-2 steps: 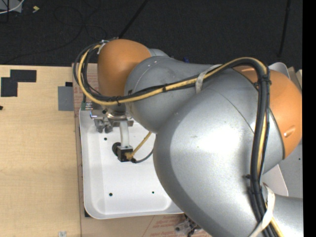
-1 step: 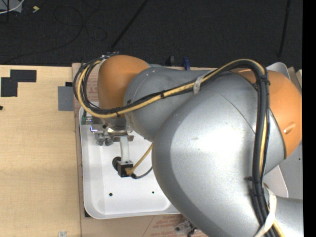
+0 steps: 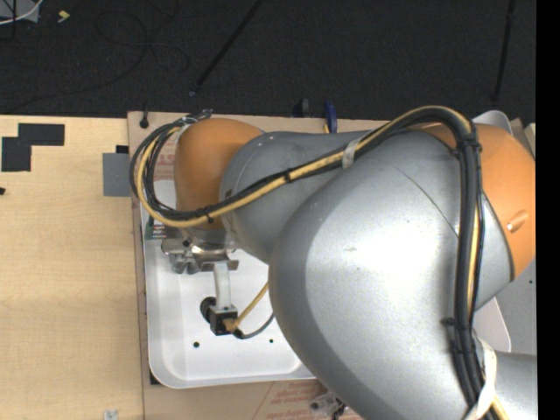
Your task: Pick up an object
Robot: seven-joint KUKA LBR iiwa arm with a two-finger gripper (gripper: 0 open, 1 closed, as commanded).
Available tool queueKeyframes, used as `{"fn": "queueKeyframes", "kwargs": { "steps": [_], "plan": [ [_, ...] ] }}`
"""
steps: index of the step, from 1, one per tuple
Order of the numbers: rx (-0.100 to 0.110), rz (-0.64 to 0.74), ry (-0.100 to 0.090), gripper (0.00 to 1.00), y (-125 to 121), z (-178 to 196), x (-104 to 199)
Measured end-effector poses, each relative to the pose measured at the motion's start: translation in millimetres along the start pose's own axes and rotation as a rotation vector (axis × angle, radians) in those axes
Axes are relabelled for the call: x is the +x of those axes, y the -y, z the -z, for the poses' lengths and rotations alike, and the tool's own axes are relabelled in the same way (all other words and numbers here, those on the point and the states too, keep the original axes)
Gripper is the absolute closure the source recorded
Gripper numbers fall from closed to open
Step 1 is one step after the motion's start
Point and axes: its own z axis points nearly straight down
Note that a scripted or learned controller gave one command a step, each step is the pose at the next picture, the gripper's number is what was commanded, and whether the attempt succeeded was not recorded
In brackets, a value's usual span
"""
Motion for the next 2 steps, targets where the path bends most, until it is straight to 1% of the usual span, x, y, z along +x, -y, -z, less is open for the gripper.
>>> {"fn": "queueKeyframes", "kwargs": {
  "steps": [1, 2],
  "plan": [
    [-0.005, 0.003, -0.001, 1.00, -6.4, 4.5, 1.2],
    [0.000, 0.000, 0.000, 1.00, 29.4, 0.2, 0.0]
  ]
}}
